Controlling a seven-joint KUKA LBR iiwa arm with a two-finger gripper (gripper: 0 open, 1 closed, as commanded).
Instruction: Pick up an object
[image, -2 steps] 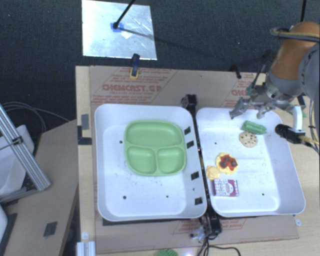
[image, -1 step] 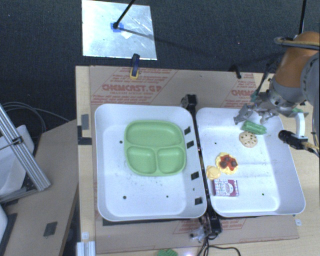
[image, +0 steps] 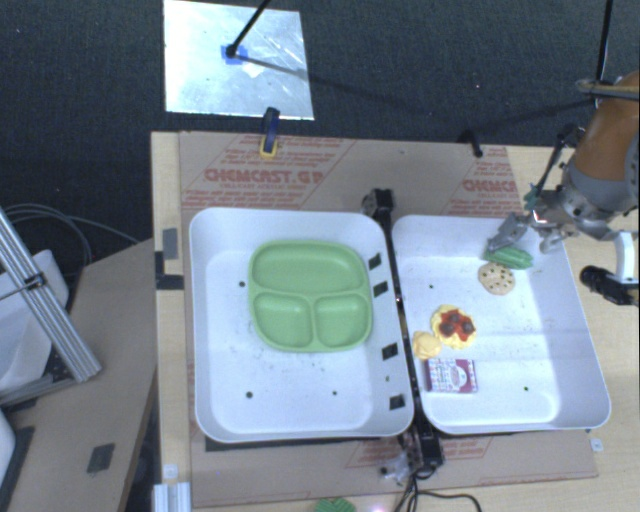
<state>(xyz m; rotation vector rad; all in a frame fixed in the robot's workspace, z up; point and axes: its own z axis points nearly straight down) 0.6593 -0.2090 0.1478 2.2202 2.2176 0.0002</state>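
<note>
Whether the jaws are standing apart or together cannot be told from this slanted overhead view, because the grey two-finger gripper (image: 512, 238) is showing only as a small blurred shape. It is reaching in from the right and hovering at the far edge of the right shallow white bin (image: 560, 400), just over a flat green leaf-shaped piece (image: 513, 257); whether it is touching that piece cannot be told. Just beside the green piece, nearer the camera, a round tan cookie with dark specks (image: 497, 279) is lying on the bin floor. Toward the bin's middle, a yellow toy food item with a red top (image: 453, 326) is sitting with a small pale yellow lump (image: 427, 345) touching its lower left side. A small red and white packet (image: 451, 375) is lying just below those two. In the left shallow white bin (image: 230, 400), a green plastic tray with three compartments (image: 309, 296) is resting flat.
</note>
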